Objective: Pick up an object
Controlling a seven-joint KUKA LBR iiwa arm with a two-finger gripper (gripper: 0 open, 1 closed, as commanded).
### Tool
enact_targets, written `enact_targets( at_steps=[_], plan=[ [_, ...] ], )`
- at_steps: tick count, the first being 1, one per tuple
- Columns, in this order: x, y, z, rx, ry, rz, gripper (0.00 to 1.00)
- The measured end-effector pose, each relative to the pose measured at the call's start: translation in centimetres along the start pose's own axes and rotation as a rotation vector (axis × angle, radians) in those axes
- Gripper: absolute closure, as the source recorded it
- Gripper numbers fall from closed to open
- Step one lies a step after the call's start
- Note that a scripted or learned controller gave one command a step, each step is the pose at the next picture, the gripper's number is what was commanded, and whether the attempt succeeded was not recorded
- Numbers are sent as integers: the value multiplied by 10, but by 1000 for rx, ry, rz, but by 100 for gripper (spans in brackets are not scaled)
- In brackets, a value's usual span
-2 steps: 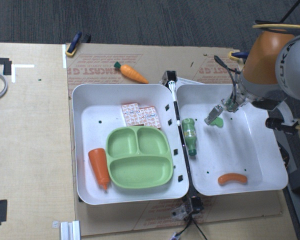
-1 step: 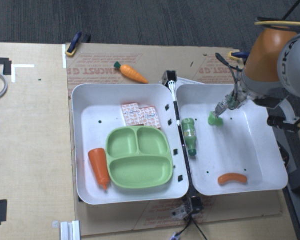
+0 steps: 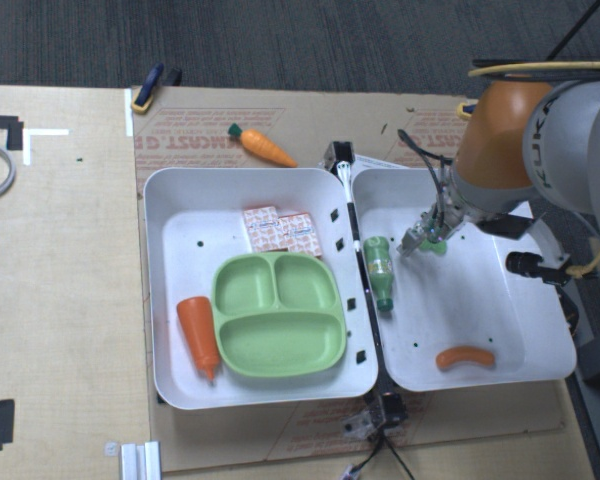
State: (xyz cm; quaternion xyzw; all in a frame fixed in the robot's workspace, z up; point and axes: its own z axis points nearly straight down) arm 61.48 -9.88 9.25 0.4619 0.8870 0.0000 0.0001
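Your view is evenly and brightly lit from overhead; shadows soft, white bins nearly washed out, slight blur throughout.

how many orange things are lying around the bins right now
3: an orange bottle in the left bin beside the green plate, a sausage in the right bin, a toy carrot on the cardboard behind.
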Motion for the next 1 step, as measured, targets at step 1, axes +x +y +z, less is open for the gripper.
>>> enact_targets(
  at_steps=[1],
  plan=[
    [76, 10, -100, -1, -2, -3, 100]
  ],
)
